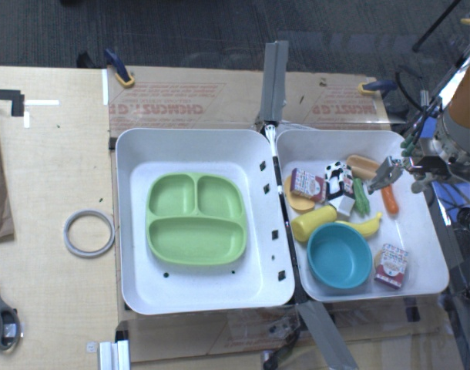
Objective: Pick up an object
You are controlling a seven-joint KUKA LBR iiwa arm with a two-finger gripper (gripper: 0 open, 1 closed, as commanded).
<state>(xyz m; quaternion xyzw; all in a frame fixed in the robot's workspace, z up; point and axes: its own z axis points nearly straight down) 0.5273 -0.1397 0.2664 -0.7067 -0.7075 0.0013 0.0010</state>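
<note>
White plastic forms both shallow bins, set side by side on the bench. The left bin (135,230) carries a green divided plate (195,220) lying flat near its middle. The right bin (428,237) holds the loose objects. A blue bowl (339,256) sits upright toward the near edge, and a yellow banana (333,219) lies just behind it, touching or nearly touching the bowl's rim. A small red carton (307,183) rests beside a black-and-white carton (339,180), with an orange disc-like piece (299,201) partly under the red one. A green vegetable (361,196) lies next to the black-and-white carton, a hot dog bun (363,164) sits behind it, and an orange carrot (390,200) lies toward the right. Another red-and-white carton (391,266) sits near the bin's front right corner.

The gripper (386,174) reaches in from the right and hangs over the back right part of the right bin, between the hot dog bun and the carrot. Its grey fingers point down and to the left; whether they are spread or pressed together cannot be told at this size, and nothing can be seen between them. The arm (451,141) stands at the bin's right edge.

A grey ring (89,232) lies on the bench well left of the bins.
</note>
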